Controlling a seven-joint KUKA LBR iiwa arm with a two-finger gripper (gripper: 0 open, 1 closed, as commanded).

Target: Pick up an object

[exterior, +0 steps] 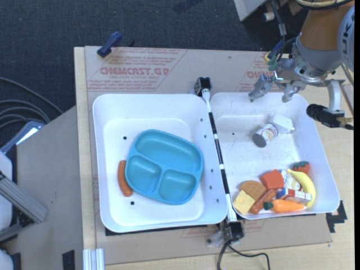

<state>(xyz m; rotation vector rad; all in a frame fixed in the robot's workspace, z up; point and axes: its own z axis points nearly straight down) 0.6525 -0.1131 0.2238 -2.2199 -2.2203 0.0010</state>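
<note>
Grey metal can [264,135] lies on its side in the right bin [320,151], its long axis slanting from lower left to upper right; the gripper [274,93] hangs above the bin's far rim, fingers spread, gripping nothing.

You see a brown bench [140,66] with two white bins, left bin [107,151] and right bin [315,145], side by side.

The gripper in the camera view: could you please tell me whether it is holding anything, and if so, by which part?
Nothing is held. The gripper hangs with open jaws over the far edge of the right bin, above and apart from the small can.
</note>
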